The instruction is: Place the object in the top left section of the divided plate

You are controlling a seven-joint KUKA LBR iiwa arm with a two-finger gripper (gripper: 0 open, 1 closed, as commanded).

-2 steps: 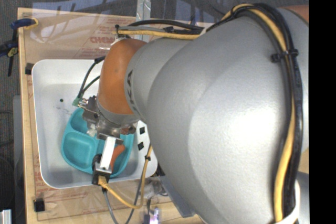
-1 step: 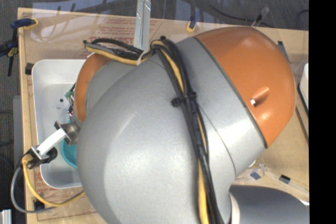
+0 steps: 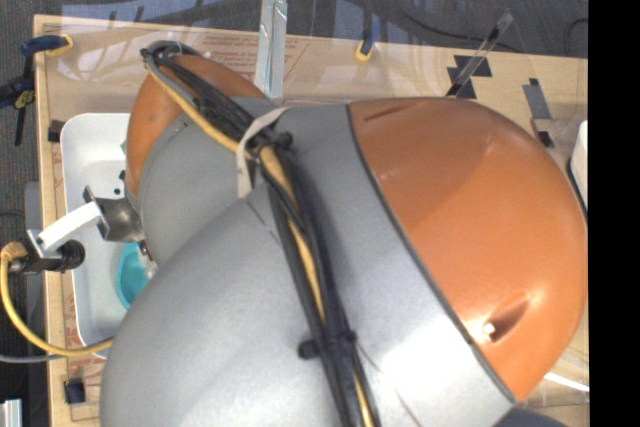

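My arm (image 3: 400,255) covers most of the frame, reaching over the white bin (image 3: 80,140) at the left edge. A sliver of the teal divided plate (image 3: 128,277) shows at lower left. Claw state — cannot tell. The object and the top left section are hidden under my arm. Risk: I may release blind into the wrong compartment — or the yellow cable (image 3: 20,320) may snag.

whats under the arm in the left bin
A teal plate edge peeks out beneath the arm, lying in the white bin. The arm covers the remainder of the bin, so its other contents are hidden.
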